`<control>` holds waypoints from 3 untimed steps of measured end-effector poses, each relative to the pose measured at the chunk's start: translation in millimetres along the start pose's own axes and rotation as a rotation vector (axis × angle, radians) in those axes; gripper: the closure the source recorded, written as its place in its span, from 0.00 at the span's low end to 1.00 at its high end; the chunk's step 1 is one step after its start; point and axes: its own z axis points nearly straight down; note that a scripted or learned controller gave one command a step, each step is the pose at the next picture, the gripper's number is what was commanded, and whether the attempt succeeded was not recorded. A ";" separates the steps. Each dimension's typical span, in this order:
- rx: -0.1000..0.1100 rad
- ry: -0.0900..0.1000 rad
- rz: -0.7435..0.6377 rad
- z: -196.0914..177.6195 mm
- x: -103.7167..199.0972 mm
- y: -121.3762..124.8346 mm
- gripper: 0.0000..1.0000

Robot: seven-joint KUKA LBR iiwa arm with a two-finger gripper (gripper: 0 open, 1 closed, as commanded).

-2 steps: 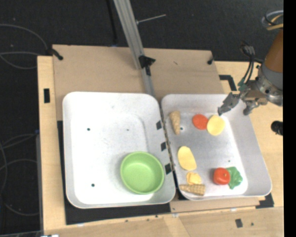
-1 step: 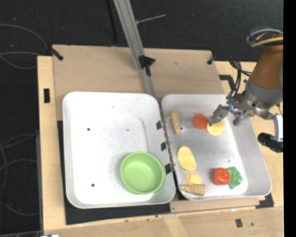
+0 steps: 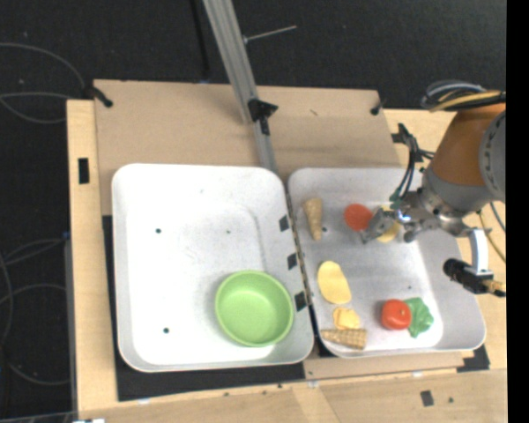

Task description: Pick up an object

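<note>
Right bin, near its back edge: gripper low over the floor, a small pale yellow piece at its tip; whether the fingers clasp it or are released cannot be told. Red ball just left of the tip. Tomato near the front right corner. Left bin: green bowl, front right corner.

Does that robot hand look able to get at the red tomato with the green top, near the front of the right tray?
Probably yes. The tomato lies by itself in the right tray, with bare floor around it and nothing on top. The hand hovers in the same tray, further back, next to a small red piece.
</note>
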 end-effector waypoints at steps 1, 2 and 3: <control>-0.009 0.001 0.003 -15.1 -0.4 2.4 1.00; -0.013 0.000 -0.002 -80.2 -2.6 3.4 1.00; -0.010 0.002 -0.006 -106.4 -3.6 4.5 1.00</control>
